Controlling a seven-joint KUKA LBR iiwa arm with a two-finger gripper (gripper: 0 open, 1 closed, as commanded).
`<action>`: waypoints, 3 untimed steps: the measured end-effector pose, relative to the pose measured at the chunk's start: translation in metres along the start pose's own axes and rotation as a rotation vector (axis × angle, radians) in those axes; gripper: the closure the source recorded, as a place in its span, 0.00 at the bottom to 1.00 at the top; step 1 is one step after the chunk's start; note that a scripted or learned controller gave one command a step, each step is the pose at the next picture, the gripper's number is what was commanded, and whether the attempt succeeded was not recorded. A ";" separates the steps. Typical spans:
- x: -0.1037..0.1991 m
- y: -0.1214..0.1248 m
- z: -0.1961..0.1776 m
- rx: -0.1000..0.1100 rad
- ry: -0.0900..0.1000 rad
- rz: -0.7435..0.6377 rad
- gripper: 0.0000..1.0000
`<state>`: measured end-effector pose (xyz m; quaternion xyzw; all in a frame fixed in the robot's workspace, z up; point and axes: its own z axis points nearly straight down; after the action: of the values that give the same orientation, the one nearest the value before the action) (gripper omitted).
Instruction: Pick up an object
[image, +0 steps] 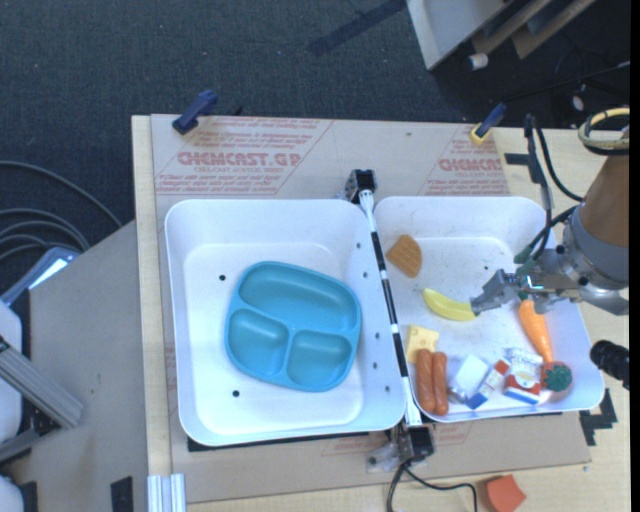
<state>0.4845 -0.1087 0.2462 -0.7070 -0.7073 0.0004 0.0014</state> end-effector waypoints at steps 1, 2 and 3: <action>-0.063 0.036 0.144 0.000 0.000 0.001 0.00; -0.035 0.086 0.161 -0.003 -0.001 -0.001 0.00; -0.035 0.087 0.152 -0.005 -0.002 0.001 1.00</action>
<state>0.5708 -0.1436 0.0943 -0.7072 -0.7070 -0.0007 -0.0008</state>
